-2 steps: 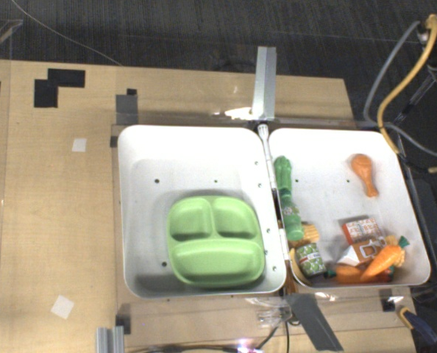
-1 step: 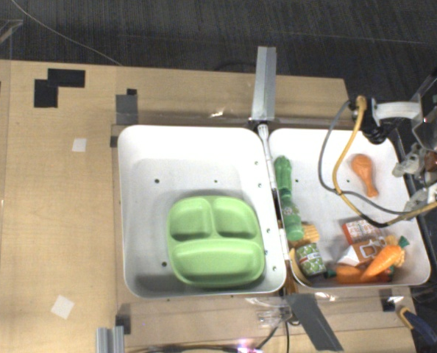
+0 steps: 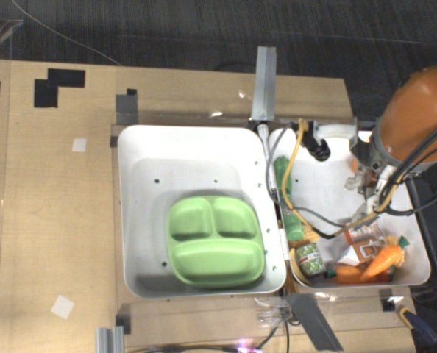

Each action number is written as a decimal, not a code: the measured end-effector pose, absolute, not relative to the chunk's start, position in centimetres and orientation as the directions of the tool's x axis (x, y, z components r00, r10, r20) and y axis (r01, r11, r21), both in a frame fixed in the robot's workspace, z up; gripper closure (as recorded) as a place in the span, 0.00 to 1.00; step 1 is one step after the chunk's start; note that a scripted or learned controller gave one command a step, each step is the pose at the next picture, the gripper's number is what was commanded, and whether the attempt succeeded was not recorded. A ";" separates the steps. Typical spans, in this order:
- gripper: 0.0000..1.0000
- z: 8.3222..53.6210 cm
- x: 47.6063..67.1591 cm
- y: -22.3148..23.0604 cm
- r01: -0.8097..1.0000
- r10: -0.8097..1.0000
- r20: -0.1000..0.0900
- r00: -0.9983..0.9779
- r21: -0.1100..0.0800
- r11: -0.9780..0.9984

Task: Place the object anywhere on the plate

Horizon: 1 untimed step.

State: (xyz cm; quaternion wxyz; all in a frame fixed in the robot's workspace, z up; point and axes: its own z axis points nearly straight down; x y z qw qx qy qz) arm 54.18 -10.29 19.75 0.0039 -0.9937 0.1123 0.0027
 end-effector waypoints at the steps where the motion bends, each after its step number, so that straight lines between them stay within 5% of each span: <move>1: 1.00 21.1 54.4 -10.5 -0.231 -0.231 0.002 0.973 -0.008 -0.973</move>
